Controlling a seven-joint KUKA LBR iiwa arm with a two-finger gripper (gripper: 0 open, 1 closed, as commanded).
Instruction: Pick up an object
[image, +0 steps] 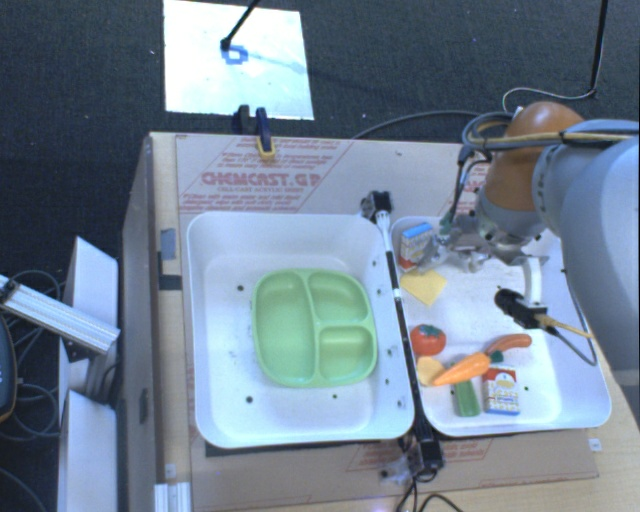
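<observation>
the brown board (270, 175) under the bins had big red letters that said "chemcast gp". the smaller red words were too blurry.

My surface (300, 170): cardboard-topped, printed red lettering. Floor (70, 90): dark carpet. White sheet (235, 60) lying beyond; cables (600, 50) trailing at right.

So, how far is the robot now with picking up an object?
Nothing looks picked up yet. The tomato, carrot, yellow cheese wedge and small carton all lie on the floor of the right bin. In hand: the end effector is low over that bin's far end, near the cheese wedge; a grasp cannot be confirmed. Left: grip one item and lift it.
</observation>
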